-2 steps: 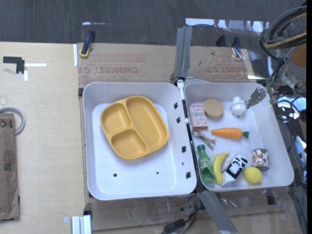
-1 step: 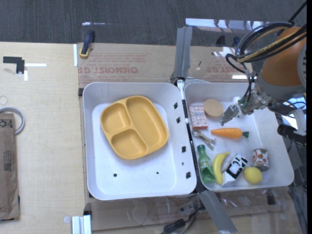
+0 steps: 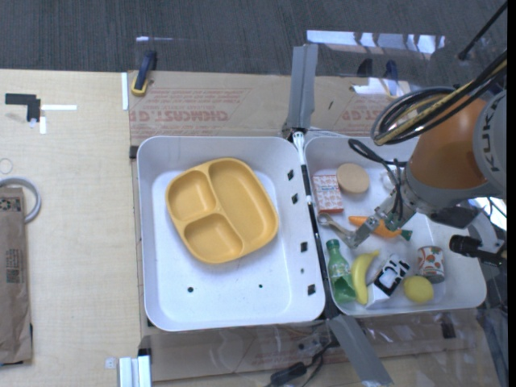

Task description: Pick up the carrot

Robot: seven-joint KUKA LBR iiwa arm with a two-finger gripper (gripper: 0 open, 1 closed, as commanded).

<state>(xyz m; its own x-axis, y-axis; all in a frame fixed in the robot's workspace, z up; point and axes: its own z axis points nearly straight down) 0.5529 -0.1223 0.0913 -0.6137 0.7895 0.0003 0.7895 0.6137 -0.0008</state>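
Nearest the camera, along the 6 o'clock wall of the right bin, lay a lemon, a black-and-white block, a banana and a green bottle, with a small printed cup just at 1 o'clock of the lemon. Beyond these, near the bin's middle, the end effector was lowered onto the carrot; orange showed on both sides of its tip, at 9 o'clock and at 3 o'clock, and the carrot's green top pointed toward 4 o'clock. How far the end effector stood open, and whether it had hold of the carrot, could not be told. A grey metal piece lay at 9 o'clock of it. Farther back sat a red-and-white carton and a tan round disc. In the left bin a yellow divided plate rested near the centre. The arm reached in from 3 o'clock above the worktop.
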